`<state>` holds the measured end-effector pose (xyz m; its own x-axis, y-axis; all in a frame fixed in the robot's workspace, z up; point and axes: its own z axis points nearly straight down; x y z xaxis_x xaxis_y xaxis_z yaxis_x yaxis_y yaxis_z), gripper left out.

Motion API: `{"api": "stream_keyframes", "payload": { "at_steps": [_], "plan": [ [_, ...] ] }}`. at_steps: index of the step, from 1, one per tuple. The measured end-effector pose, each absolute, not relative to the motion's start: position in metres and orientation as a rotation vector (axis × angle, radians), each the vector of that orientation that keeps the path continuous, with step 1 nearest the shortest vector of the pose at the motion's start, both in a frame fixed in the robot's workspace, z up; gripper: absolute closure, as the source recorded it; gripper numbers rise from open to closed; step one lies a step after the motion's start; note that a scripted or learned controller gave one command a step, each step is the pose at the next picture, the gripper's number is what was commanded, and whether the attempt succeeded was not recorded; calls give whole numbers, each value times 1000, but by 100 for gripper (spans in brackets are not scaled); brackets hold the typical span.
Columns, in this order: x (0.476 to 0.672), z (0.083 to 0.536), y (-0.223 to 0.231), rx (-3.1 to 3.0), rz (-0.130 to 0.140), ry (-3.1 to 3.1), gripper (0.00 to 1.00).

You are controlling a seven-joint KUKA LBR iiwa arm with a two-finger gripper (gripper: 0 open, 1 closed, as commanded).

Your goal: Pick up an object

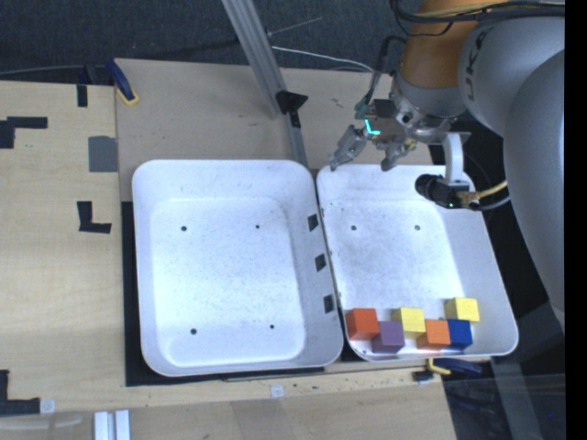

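Several small blocks lie along the near edge of the right bin (477, 246): an orange block (363, 323), a purple block (392, 335), a yellow block (412, 319), a second orange block (437, 333), a blue block (459, 334) and another yellow block (462, 310). My gripper (365, 156) hangs over the far rim of the right bin, well away from the blocks. Its two fingers stand apart with nothing between them.
The left bin (147, 246) sits beside the right one. A slanted metal pole (261, 58) rises behind the bins, just left of the gripper. The grey arm with its orange band (454, 26) fills the upper right.
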<state>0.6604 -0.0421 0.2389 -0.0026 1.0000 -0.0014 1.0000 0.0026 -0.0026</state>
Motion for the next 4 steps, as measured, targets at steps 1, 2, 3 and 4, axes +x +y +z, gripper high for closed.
{"api": "stream_keyframes", "payload": {
  "at_steps": [1,2,3,4],
  "plan": [
    [660,239,-42,-2218,5,-2224,0],
    [660,239,-42,-2218,5,-2224,0],
    [660,239,-42,-2218,5,-2223,0],
    [660,239,-42,-2218,5,-2224,0]
  ]
}}
